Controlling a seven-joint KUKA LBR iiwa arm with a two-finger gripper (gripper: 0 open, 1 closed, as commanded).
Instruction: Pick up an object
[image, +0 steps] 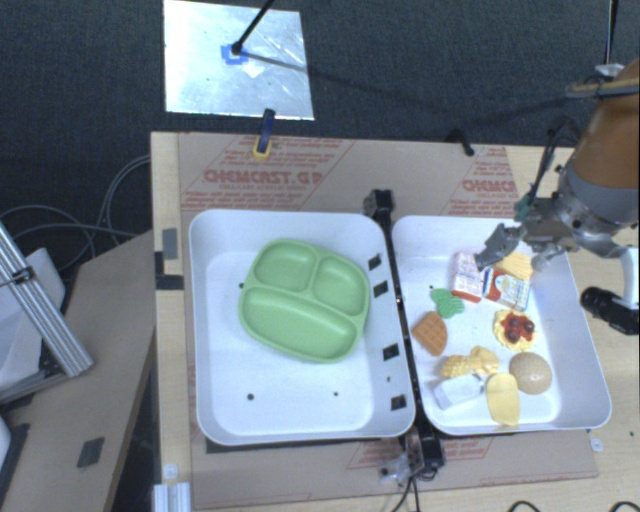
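Left bin (215, 330): one green divided plate (303, 300).
Right bin (585, 395): toy foods clustered together, among them a waffle (430, 333), a pizza slice (516, 327) and a carton (467, 275).
End effector (520, 240): above the carton; finger state cannot be told.
Surface (330, 170): cardboard-covered, dark floor around.

A green divided plate (304, 300) is lying in the left white bin (215, 330). The right white bin (580, 330) is holding a heap of toy food: a red-and-white carton (467, 274), a green leafy piece (448, 303), an orange waffle (430, 333), a pizza slice (515, 327), a brown ball (530, 372) and a yellow piece (503, 398). The gripper (520, 243) is hanging over that bin's far side, above the carton, its grey fingers (497, 245) spread apart with nothing between them.
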